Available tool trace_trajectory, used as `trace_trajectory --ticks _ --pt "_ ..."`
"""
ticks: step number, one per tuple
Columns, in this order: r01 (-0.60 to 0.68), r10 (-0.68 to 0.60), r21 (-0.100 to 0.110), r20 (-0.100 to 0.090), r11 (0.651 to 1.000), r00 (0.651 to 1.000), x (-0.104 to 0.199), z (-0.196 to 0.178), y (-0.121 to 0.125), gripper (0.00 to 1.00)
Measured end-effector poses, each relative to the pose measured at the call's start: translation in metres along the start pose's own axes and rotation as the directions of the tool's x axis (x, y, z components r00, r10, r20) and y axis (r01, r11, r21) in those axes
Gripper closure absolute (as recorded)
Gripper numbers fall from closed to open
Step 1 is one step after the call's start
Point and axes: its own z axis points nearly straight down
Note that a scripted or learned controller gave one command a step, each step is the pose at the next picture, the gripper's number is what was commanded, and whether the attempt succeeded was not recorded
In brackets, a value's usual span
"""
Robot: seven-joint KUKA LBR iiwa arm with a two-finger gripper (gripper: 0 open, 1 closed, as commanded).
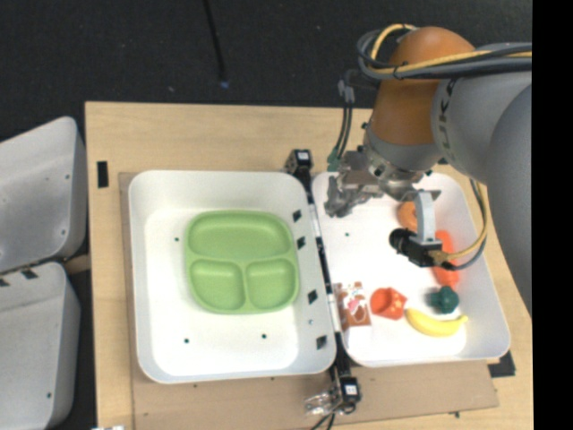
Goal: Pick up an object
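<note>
Nearest, a banana (436,322) lies at the front of the right bin (474,352), with a dark green toy (443,300) touching it. Just left of them sit a red cup (388,303) and a packet (355,305). Farther back are orange pieces (445,240). The left bin (152,348) holds a green plate (242,260). The gripper (343,197) hangs over the right bin's far left corner; whether it is wide or narrow cannot be told.

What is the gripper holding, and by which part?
Nothing visibly: the gripper sits above a bare corner of the right bin, away from the banana.
</note>
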Motion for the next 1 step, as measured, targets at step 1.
trace_trajectory --ticks 1 --pt "0.002 -0.002 -0.001 -0.002 1.0 1.0 0.0546 -0.0136 -0.0155 1.0"
